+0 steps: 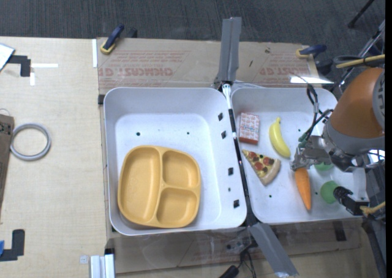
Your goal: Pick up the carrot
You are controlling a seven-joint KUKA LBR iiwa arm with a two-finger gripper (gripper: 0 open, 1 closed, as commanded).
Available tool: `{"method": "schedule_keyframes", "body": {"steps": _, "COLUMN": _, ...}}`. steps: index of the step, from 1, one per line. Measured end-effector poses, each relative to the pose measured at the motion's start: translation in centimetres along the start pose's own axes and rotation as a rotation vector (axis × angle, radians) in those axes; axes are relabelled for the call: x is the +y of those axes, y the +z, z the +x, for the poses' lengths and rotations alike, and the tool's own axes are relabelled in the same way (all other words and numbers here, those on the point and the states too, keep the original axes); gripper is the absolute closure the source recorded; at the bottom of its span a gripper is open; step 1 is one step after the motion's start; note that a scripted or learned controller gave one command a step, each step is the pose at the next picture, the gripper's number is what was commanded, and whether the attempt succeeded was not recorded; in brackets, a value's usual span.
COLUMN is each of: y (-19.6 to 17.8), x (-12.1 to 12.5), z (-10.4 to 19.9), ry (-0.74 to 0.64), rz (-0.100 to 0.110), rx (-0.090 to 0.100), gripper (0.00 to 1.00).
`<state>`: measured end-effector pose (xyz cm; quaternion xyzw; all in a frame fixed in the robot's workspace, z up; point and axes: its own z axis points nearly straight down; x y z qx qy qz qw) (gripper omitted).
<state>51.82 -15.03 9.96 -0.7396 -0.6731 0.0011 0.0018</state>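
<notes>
1 carrot (303,188), 1 banana (280,138), R bin (288,209)

Red upside-down print, seemingly "CHEMCAT'S GF", on the cardboard sheet (159,62) behind the bins; nothing else legible

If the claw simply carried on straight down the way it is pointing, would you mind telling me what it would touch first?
Most likely the carrot: the claw hangs right over its thick upper end in the right bin. Height above it is hard to judge from this slanted view.
</notes>
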Motion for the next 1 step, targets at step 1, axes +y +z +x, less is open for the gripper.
{"method": "schedule_keyframes", "body": {"steps": 1, "y": -9.59, "x": 3.17, "z": 7.43, "ry": -0.163, "rz": -0.002, "rx": -0.002, "gripper": 1.0}}
